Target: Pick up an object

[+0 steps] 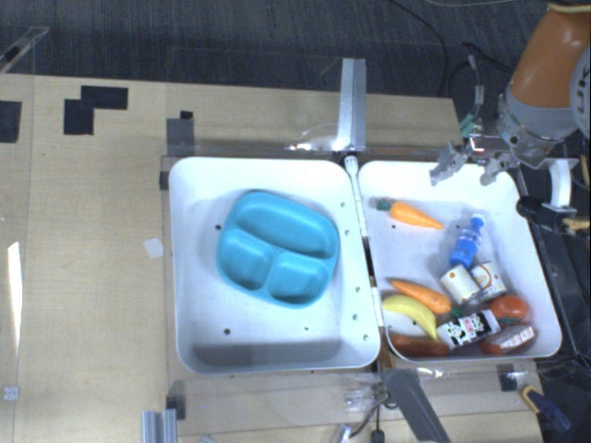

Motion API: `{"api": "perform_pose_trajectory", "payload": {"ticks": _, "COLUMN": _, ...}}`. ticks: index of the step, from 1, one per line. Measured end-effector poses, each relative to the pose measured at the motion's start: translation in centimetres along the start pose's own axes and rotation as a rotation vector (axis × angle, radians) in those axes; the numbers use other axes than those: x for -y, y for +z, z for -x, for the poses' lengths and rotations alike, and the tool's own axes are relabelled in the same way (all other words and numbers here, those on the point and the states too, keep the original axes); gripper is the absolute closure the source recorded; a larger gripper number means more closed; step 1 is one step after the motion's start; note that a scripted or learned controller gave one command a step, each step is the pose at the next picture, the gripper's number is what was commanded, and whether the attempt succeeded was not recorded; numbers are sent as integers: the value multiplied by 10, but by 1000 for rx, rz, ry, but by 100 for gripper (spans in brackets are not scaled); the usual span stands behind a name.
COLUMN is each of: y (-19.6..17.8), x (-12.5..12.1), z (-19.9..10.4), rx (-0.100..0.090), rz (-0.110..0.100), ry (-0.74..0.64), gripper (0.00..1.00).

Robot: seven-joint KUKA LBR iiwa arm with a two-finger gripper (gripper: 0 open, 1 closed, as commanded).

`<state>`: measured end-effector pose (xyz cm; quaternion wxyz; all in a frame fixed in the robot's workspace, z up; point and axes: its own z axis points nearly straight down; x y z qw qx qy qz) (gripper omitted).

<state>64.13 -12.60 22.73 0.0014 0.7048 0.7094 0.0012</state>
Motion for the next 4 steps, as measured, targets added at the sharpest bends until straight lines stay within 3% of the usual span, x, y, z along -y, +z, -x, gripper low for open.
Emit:
{"api": "perform_pose_trajectory", "payload": {"ticks": 1, "y": 138, "x": 22, "z": -5, "rx": 0, "rz": 3, "ry": -21, "gripper": 0}}
{"api": "perform_pose_trajectory", "payload": {"ticks": 2, "y": 138, "x": -16, "z": -10, "rx": 0, "rz": -11, "ry": 45, "gripper": 0}}
{"api": "perform_pose_trajectory", "payload": {"ticks": 3, "y": 126, "x": -18, "z": -12, "rx": 1, "rz": -10, "ry": 38, "gripper": 100}}
{"api": "perform_pose_trajectory", "payload": {"ticks": 4, "y": 34, "x": 3, "z": -95, "rx": -1, "rz": 3, "ry": 76, "gripper": 100}}
